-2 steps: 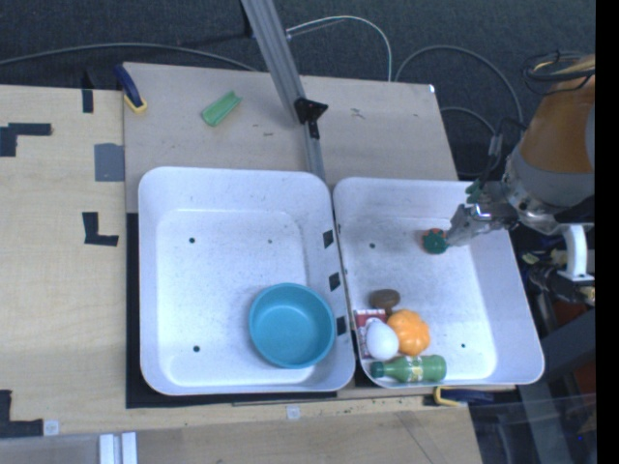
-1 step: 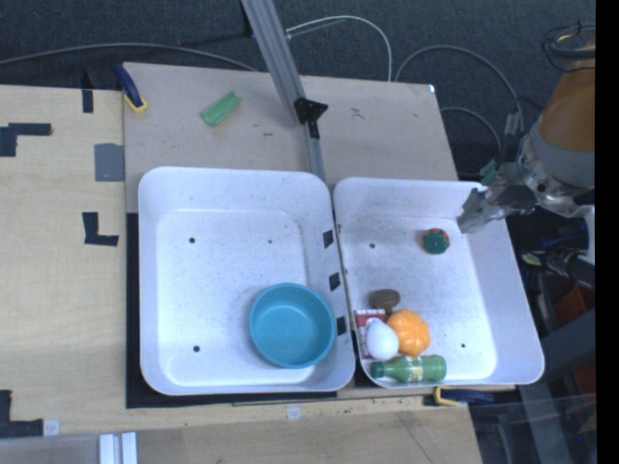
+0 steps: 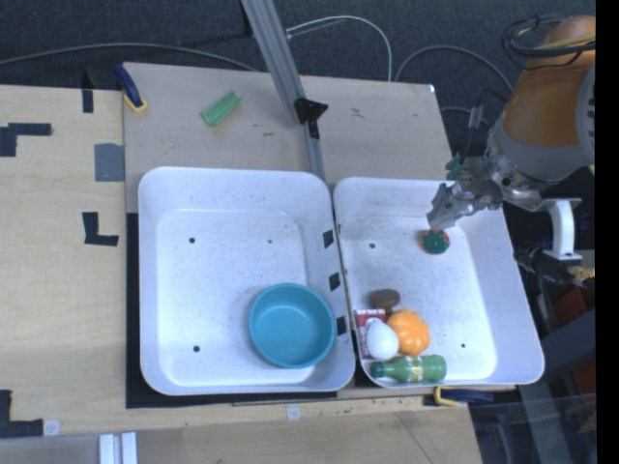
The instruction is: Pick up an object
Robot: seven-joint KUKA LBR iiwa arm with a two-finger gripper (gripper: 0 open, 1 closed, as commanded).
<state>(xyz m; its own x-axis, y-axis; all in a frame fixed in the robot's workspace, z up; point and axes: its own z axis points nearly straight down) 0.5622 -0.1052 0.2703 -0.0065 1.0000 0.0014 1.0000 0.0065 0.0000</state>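
Two bins sit side by side on the desk. The left bin holds a bowl; the right bin holds a ball behind a bottle at its front edge.

Even, diffuse overhead light; soft, low-res frame with mild blur all over.

White bins read bright, near blown out on the flat floors, speckle texture barely holding. Shadows are weak and short: a thin one under the blue bowl rim, a soft dark line along the seam between bins. No hard glare spots; faint sheen on the orange arm band at upper right. Dark floor across the top of the frame is dim and noisy. Small items in the lower middle of the frame are smeared, edges fuzzy. The gripper is muddy grey, with detail lost. No obvious edge distortion.
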